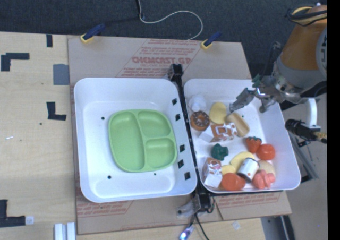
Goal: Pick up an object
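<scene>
We see the gripper (248, 101), fingers spread and holding nothing, above the right bin (284, 127), where toy foods crowd together. Descending near the hot dog (239, 123), we judge it may nudge neighbours and close on none.

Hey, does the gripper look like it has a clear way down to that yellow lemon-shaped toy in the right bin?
Probably yes. The gripper hangs over the right bin, just right of the yellow toy, whose top is uncovered. The doughnut and bread roll crowd its sides, so the grasp could be tight.
</scene>
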You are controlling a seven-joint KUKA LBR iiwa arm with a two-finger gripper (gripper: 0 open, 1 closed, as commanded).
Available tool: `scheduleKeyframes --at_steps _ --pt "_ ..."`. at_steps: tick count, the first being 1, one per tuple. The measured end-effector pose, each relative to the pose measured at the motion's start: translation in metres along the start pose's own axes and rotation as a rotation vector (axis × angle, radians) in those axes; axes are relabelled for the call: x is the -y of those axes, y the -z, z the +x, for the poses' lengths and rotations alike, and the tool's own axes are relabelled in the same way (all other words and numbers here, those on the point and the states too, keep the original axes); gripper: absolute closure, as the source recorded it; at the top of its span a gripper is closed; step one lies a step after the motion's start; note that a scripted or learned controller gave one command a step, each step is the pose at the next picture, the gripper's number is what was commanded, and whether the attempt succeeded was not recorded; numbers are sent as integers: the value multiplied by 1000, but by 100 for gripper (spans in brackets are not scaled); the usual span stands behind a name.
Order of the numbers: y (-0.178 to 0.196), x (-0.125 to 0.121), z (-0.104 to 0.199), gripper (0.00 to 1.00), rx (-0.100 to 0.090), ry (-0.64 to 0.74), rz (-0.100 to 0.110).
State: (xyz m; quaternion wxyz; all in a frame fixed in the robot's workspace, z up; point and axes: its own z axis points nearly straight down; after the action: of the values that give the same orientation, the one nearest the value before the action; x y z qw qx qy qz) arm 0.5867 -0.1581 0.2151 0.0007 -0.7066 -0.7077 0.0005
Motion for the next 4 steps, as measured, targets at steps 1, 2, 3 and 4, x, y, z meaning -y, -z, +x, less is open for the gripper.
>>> scheduleKeyframes --at_steps 1,2,3,4 --pt "72 45 78 0 -2 7 -4" --pt "121 64 143 0 -2 8 -5" --pt "127 64 139 100 0 3 1" --pt "181 77 133 100 0 0 -7"
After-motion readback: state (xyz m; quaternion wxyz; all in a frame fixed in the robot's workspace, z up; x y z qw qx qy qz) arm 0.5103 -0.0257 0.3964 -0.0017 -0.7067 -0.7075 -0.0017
